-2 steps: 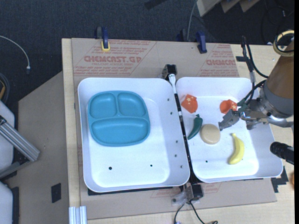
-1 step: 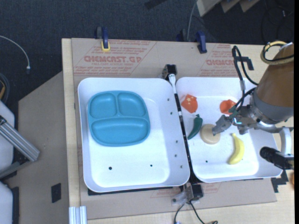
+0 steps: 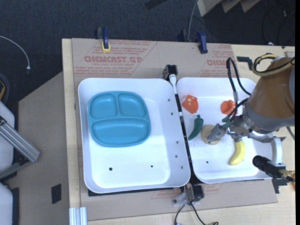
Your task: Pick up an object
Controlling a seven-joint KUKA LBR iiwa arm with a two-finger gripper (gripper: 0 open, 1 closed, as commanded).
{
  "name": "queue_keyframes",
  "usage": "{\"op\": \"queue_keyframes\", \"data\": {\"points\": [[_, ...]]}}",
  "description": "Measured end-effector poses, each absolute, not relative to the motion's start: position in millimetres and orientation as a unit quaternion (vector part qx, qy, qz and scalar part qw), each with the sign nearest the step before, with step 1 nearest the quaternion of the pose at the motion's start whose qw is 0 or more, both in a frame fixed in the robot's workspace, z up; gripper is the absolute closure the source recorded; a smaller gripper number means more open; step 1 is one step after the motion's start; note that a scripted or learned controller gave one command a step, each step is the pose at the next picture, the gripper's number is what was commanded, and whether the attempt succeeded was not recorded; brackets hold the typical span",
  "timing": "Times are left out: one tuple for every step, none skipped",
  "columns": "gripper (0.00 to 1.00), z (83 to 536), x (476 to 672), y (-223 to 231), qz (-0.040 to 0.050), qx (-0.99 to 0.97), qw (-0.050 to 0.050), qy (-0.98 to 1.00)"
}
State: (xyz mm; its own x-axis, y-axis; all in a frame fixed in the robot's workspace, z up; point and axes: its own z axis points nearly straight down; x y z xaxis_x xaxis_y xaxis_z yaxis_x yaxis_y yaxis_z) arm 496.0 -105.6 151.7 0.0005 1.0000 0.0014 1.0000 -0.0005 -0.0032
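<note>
On your left, the left bin (image 3: 164, 172) holds just a blue tray (image 3: 120, 118), well apart from the action. Cross into the right bin (image 3: 206, 172) and you meet a red-orange piece (image 3: 190, 104), then a green pepper (image 3: 196, 127) lying on a slant just beside the bin's left wall. Next is a pale round piece (image 3: 209, 134), and the pincer (image 3: 217, 134) is right on top of it, low in the bin; whether it is spread, pressed together or pinching anything, you cannot tell from here. That round piece looks the likeliest target, directly under the tips. Right of it, a banana (image 3: 237, 153) lies with its long axis nearly up-and-down, just below the wrist, and an orange piece (image 3: 227, 107) sits above. The pepper and banana flank the target closely and could be nudged.
</note>
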Motion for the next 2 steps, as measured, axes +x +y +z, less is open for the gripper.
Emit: {"op": "queue_keyframes", "data": {"points": [[0.0,107.3,489.4,-104.0,0.0013,-0.708,0.003,-0.707],[1.0,119.7,490.6,-104.5,-0.0001,-0.708,0.0,-0.706]]}}
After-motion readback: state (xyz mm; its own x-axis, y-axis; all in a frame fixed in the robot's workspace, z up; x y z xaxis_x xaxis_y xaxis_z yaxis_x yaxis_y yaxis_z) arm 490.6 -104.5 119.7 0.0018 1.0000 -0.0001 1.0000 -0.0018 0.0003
